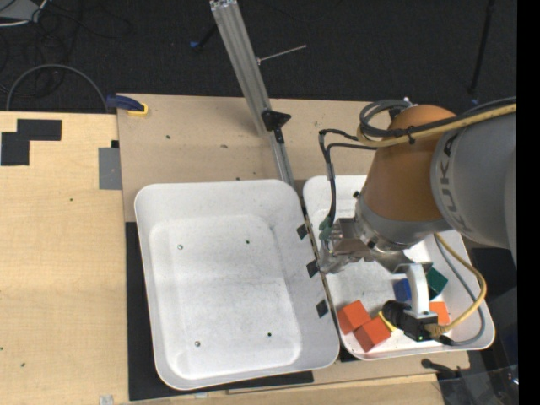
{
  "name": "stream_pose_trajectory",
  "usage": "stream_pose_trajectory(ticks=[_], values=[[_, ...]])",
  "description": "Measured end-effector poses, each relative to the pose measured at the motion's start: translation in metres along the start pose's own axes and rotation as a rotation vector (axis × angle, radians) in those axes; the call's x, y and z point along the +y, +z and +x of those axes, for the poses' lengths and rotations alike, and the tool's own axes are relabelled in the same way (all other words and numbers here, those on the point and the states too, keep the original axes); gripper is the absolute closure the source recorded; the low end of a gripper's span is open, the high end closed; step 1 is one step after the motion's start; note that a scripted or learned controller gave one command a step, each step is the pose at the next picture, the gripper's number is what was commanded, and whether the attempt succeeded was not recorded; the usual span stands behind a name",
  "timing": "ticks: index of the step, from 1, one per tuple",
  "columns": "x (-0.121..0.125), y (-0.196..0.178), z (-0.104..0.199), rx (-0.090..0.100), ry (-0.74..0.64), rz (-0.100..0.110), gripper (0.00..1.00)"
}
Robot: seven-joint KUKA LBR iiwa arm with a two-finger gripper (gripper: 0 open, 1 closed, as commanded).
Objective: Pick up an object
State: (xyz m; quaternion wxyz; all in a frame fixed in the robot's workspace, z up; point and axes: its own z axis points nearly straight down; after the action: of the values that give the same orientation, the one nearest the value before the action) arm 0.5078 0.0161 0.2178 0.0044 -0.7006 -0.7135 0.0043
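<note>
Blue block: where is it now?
In the camera view, the blue block lies in the right bin, near its front, between an orange block on its left and a green piece on its right.

On the bench point(211, 133), the left bin point(169, 201) lies just beside the right bin point(474, 334). Near the right bin's front left corner a block point(353, 314) touches a second block point(372, 334); a third block point(402, 290) lies behind them, to their right. The arm point(405, 175) hangs over this bin. A rail point(245, 66) rises behind the bins.
</note>
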Motion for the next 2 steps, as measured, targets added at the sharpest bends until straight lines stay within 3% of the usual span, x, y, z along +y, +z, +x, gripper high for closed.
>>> stream_pose_trajectory(ticks=[1,2], values=[[-0.004,0.010,0.037,0.001,0.015,-0.008,1.00],[0.011,0.029,0.018,-0.001,0.020,-0.006,1.00]])
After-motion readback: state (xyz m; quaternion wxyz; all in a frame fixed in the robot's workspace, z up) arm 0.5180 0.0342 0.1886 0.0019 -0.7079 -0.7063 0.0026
